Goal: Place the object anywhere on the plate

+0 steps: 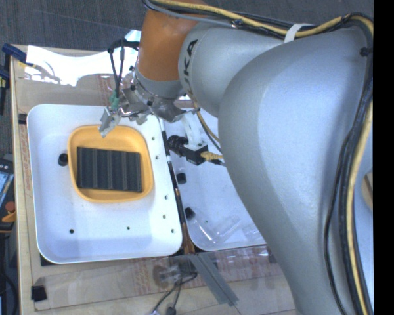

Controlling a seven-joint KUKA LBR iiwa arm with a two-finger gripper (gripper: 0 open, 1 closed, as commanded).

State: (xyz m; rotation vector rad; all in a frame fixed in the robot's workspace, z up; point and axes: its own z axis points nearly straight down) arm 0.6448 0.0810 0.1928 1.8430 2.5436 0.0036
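Big grey arm (pixel 282 143) fills the right side, nearest the lens, crossing over the right bin (pixel 210 235) and hiding most of it. Yellow-black cables (pixel 262 26) run along the arm's top. Orange band (pixel 164 38) sits above the wrist, which points down-left toward the left bin (pixel 98 241).

Pincer (pixel 108 125) hangs at the upper edge of the yellow plate (pixel 85 143), its tips just over or touching the plate's rim; contact cannot be told. Whether the pincer is clenched or released cannot be told, too small and dark here. Nothing is visibly caught in it.

Yellow plate lies in the left bin, slightly up from center, rounded-square shape. A dark ribbed rectangular object (pixel 110 169) lies flat in the plate's hollow, inside the rim, below the pincer and apart from it.

A small black part (pixel 187 151) on the wrist cabling sits over the divide between the bins. Bench (pixel 118 277) edge with loose wires shows along the bottom.
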